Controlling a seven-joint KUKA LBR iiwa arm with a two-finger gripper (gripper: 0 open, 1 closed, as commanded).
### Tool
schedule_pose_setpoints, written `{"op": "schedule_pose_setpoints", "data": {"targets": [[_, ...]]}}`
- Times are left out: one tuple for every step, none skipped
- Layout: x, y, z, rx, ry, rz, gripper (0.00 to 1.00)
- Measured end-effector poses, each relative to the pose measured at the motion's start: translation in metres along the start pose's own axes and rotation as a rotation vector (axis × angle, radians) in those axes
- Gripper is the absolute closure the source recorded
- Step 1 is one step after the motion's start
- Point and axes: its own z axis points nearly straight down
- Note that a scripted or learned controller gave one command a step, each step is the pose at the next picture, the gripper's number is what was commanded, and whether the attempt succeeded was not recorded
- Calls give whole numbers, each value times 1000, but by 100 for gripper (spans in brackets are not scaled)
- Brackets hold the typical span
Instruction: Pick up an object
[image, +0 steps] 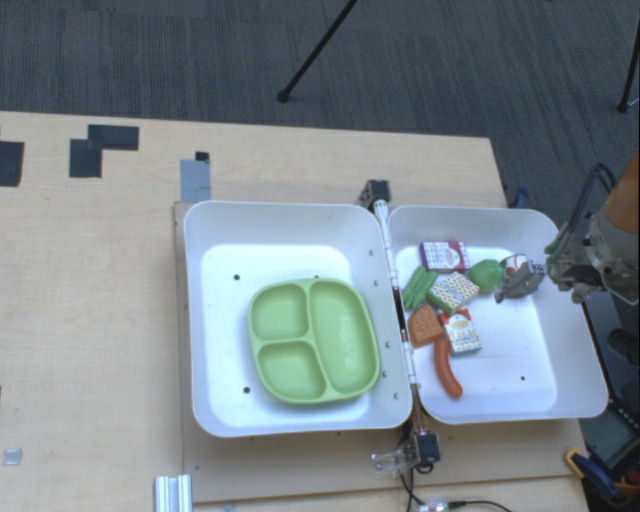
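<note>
the tool (520, 283) hangs over the right bin (570, 395) near its far right side, and i cannot tell how it is set. just left of it, clustered toys: a green piece (486, 272), purple box (443, 255), patterned carton (453, 291), and orange sausage (448, 370). the left bin (215, 300) holds a green divided plate (314, 340).

You get bright, even overhead light with soft, faint shadows. The white bins (300, 225) glare mildly toward 12 o'clock. Fine detail is slightly soft throughout, softest at 3 o'clock.
</note>
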Motion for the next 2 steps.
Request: {"op": "schedule_pose_setpoints", "data": {"targets": [[13, -36, 115, -6, -2, 3, 0], [68, -46, 110, 0, 1, 1, 0]]}}
